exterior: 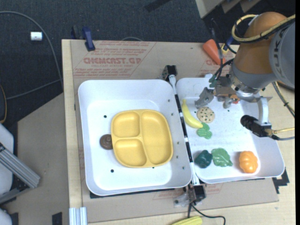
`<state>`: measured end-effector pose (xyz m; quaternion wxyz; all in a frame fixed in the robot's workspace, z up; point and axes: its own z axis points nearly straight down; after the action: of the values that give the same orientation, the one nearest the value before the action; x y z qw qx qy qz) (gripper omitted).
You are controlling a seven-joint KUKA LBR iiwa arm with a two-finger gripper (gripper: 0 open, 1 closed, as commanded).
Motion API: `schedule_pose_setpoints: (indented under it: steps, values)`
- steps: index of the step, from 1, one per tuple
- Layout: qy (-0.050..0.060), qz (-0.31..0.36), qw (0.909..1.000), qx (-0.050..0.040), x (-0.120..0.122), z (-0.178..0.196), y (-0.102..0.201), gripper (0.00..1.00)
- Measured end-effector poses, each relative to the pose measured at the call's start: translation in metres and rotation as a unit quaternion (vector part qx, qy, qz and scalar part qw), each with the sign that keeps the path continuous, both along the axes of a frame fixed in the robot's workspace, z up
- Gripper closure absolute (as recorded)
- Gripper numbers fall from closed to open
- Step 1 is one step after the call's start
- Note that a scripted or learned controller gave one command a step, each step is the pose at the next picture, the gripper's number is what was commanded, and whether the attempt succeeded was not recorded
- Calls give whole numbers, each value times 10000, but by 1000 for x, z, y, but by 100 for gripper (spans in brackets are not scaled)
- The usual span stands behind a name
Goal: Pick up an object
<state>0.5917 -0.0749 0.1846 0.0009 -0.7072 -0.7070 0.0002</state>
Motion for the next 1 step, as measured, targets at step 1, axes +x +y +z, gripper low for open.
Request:
schedule_pose_setpoints:
  steps: [1]
  values:
    - [4,-1,10000,-2,8,-38,-17,0]
